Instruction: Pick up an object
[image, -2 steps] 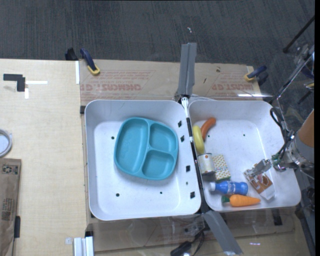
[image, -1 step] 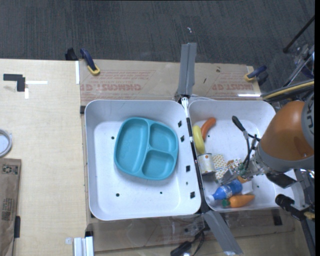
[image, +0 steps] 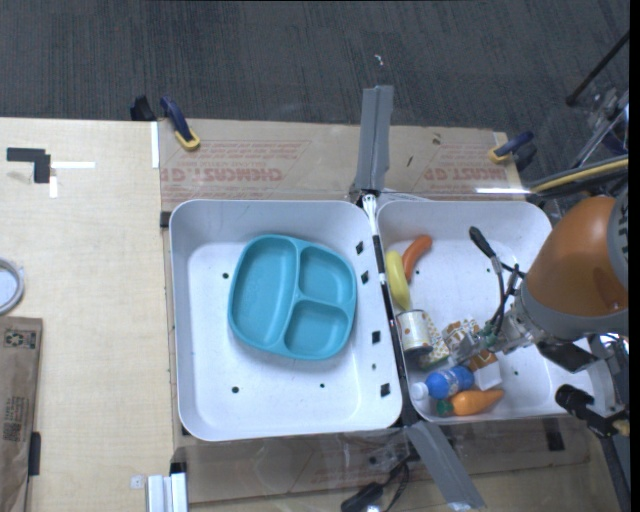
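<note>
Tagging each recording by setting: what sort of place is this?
Likely a robotics lab bench for bin-picking trials: two white bins clamped on a cardboard sheet, a robot arm reaching into the right one, and small test items such as a banana and a can.

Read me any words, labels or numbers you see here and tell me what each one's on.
"CHEMC...", red print seen upside down, the rest unclear: on the cardboard sheet behind the bins.
Recycling mark, its small print blurred: on the brown paper bag at the left edge.
Can and packet labels: too small to read.
</note>
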